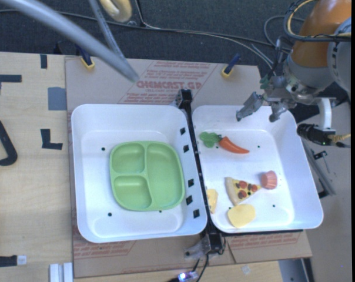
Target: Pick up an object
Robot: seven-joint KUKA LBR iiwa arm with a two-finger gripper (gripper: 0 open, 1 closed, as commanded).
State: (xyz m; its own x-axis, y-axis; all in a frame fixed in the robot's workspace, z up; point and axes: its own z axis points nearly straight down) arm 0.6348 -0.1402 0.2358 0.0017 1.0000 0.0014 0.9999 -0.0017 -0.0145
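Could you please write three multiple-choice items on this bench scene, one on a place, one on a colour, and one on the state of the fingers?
1. Where does the divided tray lie?
A. left bin
B. right bin
C. on the cardboard

2. What colour is the divided tray?
A. orange
B. green
C. pink

3. How do the fingers stand?
A. shut on the carrot
B. shut on the pizza slice
C. open, holding nothing

Answers: 1 A, it sits inside the left bin. 2 B, it is pale green. 3 C, the gripper is spread above the right bin's far rim, apart from the carrot and pizza slice.
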